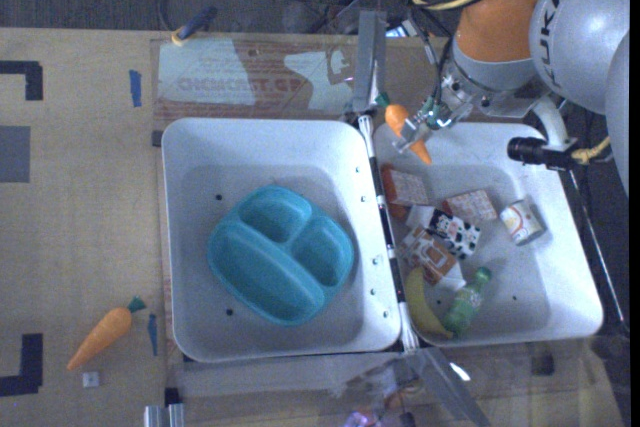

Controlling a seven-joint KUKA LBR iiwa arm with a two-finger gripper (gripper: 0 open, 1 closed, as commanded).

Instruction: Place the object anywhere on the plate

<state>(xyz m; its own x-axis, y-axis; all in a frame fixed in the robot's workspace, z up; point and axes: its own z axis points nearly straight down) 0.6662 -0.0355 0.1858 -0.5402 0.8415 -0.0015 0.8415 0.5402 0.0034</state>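
A blue divided plate [282, 255] lies in the left bin [190, 155], slightly toward its front. My gripper [417, 131] hangs over the back left corner of the right bin [570, 305], close to the wall between the two bins. It is shut on a small orange toy carrot [399, 118], which slants from its green-tipped thick end at the upper left to its point [423, 155] at the lower right. The carrot is held off the bin floor, to the right of and behind the plate.
The right bin holds a banana [424, 307], a green bottle [466, 298], a cow-patterned box [456, 234], a small carton [522, 221] and several packets. A second toy carrot [100, 336] lies on the bench left of the bins.
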